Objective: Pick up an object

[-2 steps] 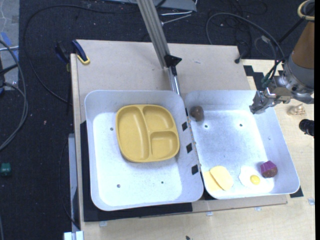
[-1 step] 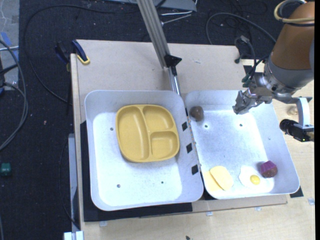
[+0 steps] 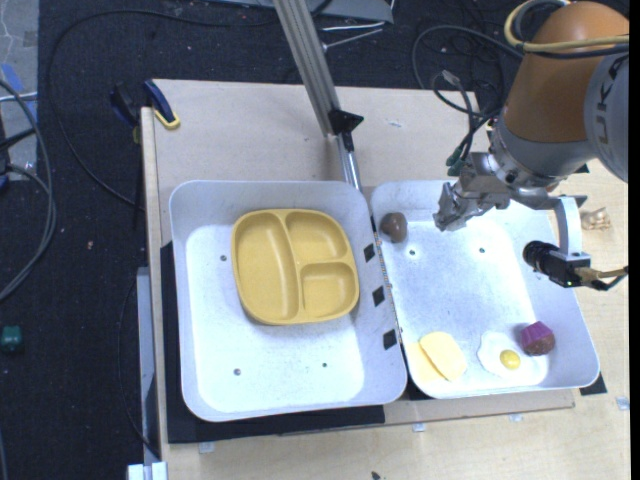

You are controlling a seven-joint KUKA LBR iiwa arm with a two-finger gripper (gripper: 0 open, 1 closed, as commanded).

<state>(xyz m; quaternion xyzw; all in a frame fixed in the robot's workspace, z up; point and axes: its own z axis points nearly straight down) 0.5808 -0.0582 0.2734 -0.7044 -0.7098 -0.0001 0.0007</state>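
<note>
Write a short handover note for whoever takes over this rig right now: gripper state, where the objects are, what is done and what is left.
Gripper: over the far part of the right bin, nothing seen between its fingers.
Right bin: brown round object at the far left corner; yellow piece, fried egg and purple object along the near edge.
Left bin: yellow divided plate.
Done: nothing picked up yet.
Left: grasp and lift one object; the brown one lies nearest the gripper.
</note>
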